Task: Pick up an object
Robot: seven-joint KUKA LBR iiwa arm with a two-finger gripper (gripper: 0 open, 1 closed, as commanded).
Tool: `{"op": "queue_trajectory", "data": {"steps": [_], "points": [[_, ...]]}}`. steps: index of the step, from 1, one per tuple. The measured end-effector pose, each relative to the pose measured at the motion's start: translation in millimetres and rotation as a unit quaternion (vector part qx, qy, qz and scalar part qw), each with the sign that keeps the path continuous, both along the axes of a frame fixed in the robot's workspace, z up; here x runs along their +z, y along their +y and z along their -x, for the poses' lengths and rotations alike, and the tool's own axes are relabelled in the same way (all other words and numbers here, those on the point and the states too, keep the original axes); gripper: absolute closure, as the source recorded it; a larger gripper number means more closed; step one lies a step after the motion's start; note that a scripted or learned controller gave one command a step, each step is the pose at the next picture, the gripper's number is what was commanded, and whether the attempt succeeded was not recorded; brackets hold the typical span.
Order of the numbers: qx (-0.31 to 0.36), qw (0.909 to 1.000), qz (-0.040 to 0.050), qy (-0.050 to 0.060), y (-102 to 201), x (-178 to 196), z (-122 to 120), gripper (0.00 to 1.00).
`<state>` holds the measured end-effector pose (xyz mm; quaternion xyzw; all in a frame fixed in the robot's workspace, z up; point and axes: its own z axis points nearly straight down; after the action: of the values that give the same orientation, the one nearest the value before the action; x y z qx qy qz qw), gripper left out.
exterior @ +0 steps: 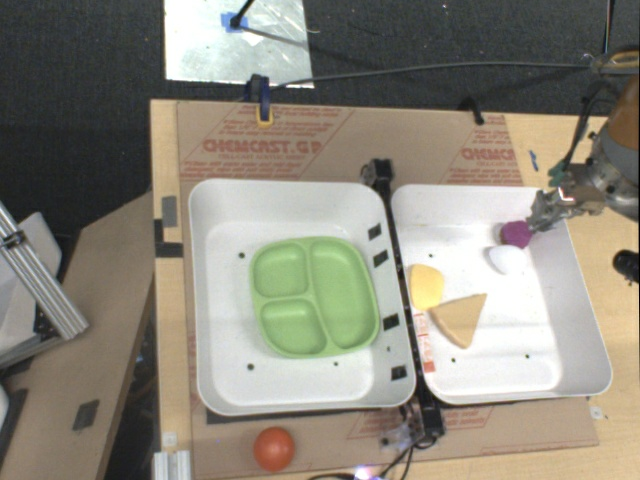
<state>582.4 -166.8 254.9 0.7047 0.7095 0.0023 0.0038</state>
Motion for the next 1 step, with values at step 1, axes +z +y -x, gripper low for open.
{"op": "queue_trajectory", "data": {"steps": [1], "points": [[0.001, 1.0, -0.0017, 0.004, 49.8, -12.9, 6.6, 1.0]]}}
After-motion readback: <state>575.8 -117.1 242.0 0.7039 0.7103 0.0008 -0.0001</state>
